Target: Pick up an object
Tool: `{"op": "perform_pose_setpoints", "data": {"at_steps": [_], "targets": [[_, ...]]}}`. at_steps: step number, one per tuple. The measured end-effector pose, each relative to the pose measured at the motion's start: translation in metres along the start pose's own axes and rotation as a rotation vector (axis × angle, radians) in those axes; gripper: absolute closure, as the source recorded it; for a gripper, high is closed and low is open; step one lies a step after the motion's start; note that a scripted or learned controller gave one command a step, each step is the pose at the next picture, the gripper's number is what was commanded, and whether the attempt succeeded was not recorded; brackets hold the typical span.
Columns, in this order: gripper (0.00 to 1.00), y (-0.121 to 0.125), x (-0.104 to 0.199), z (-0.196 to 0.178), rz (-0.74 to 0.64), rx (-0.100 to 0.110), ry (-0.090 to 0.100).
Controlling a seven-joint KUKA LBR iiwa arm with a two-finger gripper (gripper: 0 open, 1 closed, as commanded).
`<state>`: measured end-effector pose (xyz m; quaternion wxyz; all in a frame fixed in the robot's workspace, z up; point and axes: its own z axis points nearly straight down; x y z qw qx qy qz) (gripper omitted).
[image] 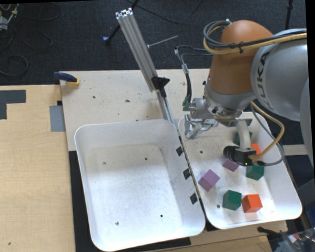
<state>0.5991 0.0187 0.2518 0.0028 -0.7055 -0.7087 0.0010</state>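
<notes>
Pale wooden bench, two white bins side by side; blocks only in the right bin point(293, 205). Gripper point(195, 127) above that bin's far left corner, grip state impossible to tell. Nearest: lilac block point(209, 179), below the gripper toward the camera.

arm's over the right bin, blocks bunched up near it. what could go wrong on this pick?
1. The gripper sits near the divider edge of the right bin, away from the blocks, so closing here would likely grab nothing.
2. The green block and orange block almost touch; a descent there may nudge one or jam both.
3. The arm's body hides part of the bin, so blocks under it, like the purple one, are hard to target.
</notes>
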Motion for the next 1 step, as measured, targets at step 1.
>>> {"op": "perform_pose_setpoints", "data": {"at_steps": [1], "targets": [[1.0,-0.0109,0.0443,0.0158,0.001,0.001,-0.001]]}}
